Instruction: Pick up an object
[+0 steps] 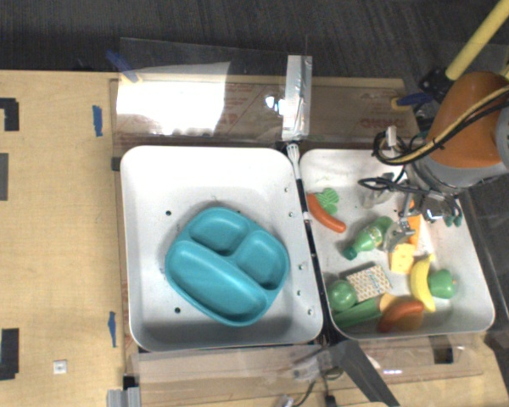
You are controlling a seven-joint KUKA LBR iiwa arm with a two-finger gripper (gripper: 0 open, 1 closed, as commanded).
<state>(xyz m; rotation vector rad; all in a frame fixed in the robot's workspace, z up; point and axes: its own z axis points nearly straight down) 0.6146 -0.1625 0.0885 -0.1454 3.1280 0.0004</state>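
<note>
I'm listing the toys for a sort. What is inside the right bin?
The right bin holds a carrot, a green bottle, a banana, a speckled card and green and orange pieces. The gripper covers whatever lies under it.

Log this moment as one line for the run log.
arm: over right bin | claw: low among toys, nothing seen held | near: yellow block, green bottle | carrot: left side | left bin: blue tray

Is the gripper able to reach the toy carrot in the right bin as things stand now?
Probably yes. The carrot lies alone near the left wall of the right bin, with bare floor around it and nothing on top. The gripper hangs over the same bin, further right, above the crowded toys.
</note>
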